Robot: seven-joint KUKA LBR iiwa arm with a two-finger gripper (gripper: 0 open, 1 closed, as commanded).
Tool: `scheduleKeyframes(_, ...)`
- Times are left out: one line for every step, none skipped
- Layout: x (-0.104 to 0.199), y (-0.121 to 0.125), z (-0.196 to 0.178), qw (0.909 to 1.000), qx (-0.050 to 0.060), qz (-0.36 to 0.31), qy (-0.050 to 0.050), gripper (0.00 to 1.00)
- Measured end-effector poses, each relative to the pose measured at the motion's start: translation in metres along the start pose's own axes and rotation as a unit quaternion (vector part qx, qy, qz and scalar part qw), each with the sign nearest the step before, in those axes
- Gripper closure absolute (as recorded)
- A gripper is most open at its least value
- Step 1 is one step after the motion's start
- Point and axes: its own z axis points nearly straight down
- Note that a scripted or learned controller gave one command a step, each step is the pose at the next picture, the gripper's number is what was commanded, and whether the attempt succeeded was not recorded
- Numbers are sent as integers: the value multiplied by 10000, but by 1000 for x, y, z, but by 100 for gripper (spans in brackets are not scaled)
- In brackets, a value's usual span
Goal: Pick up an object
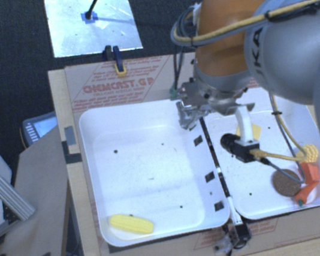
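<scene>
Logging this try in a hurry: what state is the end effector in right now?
End effector: cannot be told whether it is open or closed from this view.

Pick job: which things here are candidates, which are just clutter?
Job: yellow corn cob in left bin; brown disc, orange piece, small yellow piece in right bin.
Lying about: clamp, shiny sheet, aluminium rail, outside the bins.

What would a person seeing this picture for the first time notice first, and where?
The big grey arm with its orange band dominates the upper right, its tool above the far end of the divide between the bins. A yellow corn cob lies alone near the left bin's front left corner. A brown disc and an orange piece sit at the right bin's front right corner.
</scene>
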Motion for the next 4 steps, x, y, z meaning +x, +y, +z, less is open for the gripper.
scheduleKeyframes(-9, 1, -5, 10000, 25, 46, -22, 100)
scheduleKeyframes(-8, 2, -16, 10000, 20, 14, -22, 100)
scheduleKeyframes(-8, 3, -26, 10000, 11, -18, -21, 100)
scheduleKeyframes(-10, -44, 24, 9999, 71, 88, -30, 100)
